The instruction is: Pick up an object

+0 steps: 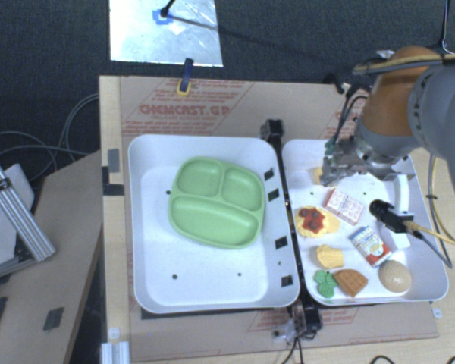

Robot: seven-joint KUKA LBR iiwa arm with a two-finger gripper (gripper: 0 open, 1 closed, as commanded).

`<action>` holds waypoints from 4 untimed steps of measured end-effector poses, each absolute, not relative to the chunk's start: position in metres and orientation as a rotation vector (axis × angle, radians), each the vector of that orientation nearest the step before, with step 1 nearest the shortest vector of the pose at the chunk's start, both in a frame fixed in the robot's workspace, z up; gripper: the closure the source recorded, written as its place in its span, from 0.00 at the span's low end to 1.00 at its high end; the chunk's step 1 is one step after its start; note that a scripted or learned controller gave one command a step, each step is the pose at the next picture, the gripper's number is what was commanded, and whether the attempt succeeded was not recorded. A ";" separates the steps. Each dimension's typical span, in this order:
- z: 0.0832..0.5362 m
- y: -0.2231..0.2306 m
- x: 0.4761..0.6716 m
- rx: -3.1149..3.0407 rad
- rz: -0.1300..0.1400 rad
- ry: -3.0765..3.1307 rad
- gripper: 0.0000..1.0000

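In the right bin lie several toy foods: a yellow slice with red topping, a white and red box, a blue and red carton, a yellow wedge, a green piece, a brown waffle and a beige egg. My gripper hangs low over the far left part of this bin, just above the box and the slice. A small yellow piece peeks out at its left side.
The left bin holds a green divided plate. A black divider with clips runs between the bins. The grey arm comes in from the right over the right bin's far side.
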State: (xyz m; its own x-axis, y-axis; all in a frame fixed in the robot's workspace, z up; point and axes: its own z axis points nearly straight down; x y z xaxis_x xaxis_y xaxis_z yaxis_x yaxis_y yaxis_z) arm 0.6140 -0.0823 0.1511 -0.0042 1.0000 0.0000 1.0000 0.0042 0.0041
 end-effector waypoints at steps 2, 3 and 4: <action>0.225 -0.089 0.614 2.215 0.004 2.224 1.00; 0.231 -0.030 0.614 2.210 0.005 2.232 1.00; 0.218 0.024 0.601 2.213 0.001 2.231 1.00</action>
